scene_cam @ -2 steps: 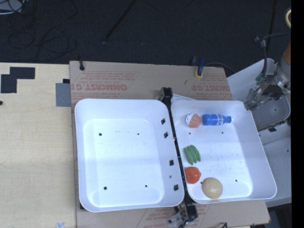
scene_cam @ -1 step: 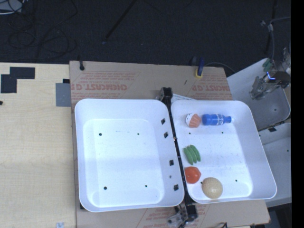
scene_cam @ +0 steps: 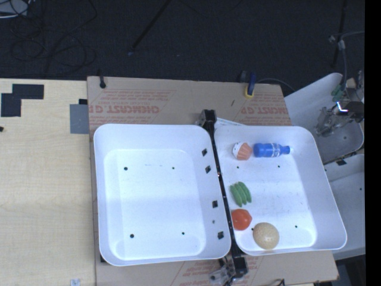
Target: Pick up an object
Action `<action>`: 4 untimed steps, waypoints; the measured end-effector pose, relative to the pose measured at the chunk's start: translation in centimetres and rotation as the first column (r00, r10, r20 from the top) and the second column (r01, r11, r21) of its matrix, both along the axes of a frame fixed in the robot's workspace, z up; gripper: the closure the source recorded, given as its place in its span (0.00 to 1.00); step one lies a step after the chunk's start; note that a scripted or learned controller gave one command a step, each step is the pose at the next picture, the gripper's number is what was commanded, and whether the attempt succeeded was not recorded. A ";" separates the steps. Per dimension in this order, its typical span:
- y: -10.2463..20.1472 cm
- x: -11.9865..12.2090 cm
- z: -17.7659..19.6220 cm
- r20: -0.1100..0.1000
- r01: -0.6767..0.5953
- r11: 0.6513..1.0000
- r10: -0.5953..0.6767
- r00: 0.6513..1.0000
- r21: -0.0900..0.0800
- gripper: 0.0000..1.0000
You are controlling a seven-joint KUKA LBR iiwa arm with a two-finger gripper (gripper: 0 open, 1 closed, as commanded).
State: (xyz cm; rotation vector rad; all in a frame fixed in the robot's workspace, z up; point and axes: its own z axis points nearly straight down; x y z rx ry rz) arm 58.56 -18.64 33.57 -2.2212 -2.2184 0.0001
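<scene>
Camera view: blue bottle (scene_cam: 271, 150) lengthwise left-right, cap rightward.

Right bin (scene_cam: 321, 213) being crowded along its left side by blue bottle (scene_cam: 271, 150), green item (scene_cam: 240, 193), red ball (scene_cam: 241, 219), tan ball (scene_cam: 265, 235), right half being left open

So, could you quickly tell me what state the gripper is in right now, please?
Gripper: at the far right edge, away from the right bin; open or shut cannot be told, and nothing is seen held.

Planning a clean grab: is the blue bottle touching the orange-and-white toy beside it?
Cannot tell: in the camera view the blue bottle and the toy meet with no plain gap.
</scene>
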 end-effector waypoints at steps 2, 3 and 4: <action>-2.8 -7.1 9.6 0.004 0.002 1.000 -0.002 1.000 -0.003 1.00; -2.8 -11.1 13.6 0.005 0.003 1.000 -0.003 1.000 -0.003 1.00; -2.8 -11.0 14.0 0.001 -0.002 1.000 0.002 1.000 -0.002 1.00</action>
